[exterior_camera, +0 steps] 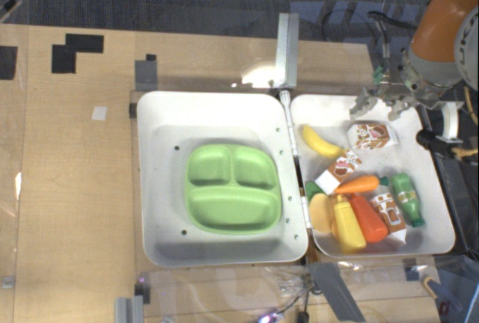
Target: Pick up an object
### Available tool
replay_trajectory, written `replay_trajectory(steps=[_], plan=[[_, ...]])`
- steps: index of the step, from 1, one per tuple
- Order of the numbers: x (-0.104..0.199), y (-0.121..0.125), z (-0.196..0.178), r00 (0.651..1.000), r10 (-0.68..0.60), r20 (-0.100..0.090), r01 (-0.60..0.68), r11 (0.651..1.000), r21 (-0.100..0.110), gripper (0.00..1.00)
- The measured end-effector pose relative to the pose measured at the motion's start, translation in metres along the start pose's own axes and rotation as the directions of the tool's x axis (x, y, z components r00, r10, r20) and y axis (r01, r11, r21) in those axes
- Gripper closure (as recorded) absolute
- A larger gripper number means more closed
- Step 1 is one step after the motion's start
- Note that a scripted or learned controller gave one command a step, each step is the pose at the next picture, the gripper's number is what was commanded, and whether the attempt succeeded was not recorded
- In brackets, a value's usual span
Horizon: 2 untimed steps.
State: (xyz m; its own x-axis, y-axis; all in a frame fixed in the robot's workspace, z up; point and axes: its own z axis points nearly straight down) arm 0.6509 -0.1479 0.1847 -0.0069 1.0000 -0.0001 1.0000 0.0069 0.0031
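My gripper (384, 105) hangs over the far edge of the right bin (441, 228), fingers spread open with nothing between them. Just below it lies a small white and brown carton (370, 136). A yellow banana (320, 141) rests to the carton's left. Further toward the front sit an orange carrot (356, 184), a green bottle (406, 198), a red bottle (368, 217), a yellow bottle (347, 223) and two small printed packets (345, 163) (389, 210).
The left bin (157, 127) holds a green divided plate (232, 188). A metal post (287, 45) stands at the back between the bins. Cables and the arm's orange band (441, 19) crowd the upper right.
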Motion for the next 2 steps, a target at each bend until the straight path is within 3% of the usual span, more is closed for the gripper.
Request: replay_trajectory(steps=[1,2], plan=[[0.023,-0.017,0.062,0.994,-0.112,0.008,0.112,0.993,-0.024,0.0],[-0.04,0.004,0.075,0.986,-0.168,0.012,0.168,0.985,-0.035,0.0]])
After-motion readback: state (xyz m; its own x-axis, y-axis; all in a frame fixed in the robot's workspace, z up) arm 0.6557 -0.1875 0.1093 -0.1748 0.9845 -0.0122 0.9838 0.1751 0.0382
